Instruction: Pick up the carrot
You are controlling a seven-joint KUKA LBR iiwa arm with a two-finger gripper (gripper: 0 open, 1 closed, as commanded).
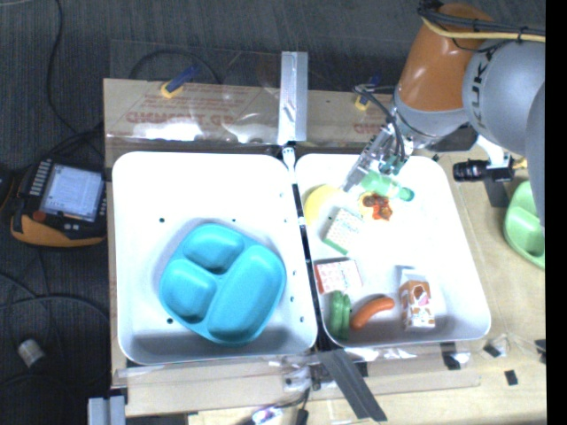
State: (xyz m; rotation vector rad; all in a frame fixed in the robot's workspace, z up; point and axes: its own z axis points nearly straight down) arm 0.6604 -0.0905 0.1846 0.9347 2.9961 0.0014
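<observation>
The grey arm (pixel 496 69) with its orange band leans in from two o'clock, the biggest thing over the bench. Below it sit two shallow white bins side by side. The left bin (pixel 142 184) holds a turquoise divided tray (pixel 223 282), lying a little toward six o'clock of that bin's middle, with three hollows in it.

The right bin (pixel 461 237) carries the small stuff. At its eleven o'clock is a yellow rounded piece (pixel 317 200), partly under a pale green-and-white packet (pixel 341 227). Near the bin's centre-left lies a white card with red print (pixel 337 276). At five o'clock stands a small carton with red and white print (pixel 415 301). At seven o'clock is a green vegetable (pixel 339 312), and just beside it, toward six o'clock, lies the carrot (pixel 372 309), orange, resting on the bin floor.

The gripper (pixel 383 168) hangs at the right bin's twelve o'clock, well apart from the carrot, over a small green and red-brown toy (pixel 383 195). I cannot tell how its fingers stand.
</observation>
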